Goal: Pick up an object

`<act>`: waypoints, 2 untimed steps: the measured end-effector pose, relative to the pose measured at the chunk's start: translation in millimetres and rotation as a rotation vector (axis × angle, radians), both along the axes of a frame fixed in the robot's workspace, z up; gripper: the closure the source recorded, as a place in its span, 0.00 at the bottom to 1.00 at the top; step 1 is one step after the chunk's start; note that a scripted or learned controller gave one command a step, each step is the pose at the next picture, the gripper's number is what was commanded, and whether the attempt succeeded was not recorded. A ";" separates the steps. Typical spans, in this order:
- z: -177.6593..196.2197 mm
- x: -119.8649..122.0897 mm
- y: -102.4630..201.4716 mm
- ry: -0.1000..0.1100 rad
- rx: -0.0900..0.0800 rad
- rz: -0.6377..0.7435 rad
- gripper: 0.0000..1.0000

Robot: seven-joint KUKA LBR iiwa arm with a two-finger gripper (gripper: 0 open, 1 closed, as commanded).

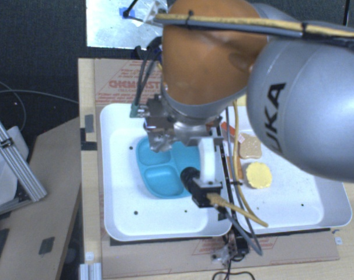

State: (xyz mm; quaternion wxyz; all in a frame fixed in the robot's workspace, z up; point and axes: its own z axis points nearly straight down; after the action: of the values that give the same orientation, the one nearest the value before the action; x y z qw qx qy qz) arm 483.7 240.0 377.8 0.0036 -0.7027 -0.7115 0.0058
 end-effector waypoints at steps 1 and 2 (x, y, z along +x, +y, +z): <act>-167.8 41.4 -23.2 0.000 -0.005 -0.015 1.00; 8.2 77.0 -43.8 -0.036 0.010 -0.015 1.00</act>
State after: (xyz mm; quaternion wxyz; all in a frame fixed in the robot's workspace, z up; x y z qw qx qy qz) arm 560.6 196.1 386.0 -0.0056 -0.7078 -0.7063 -0.0102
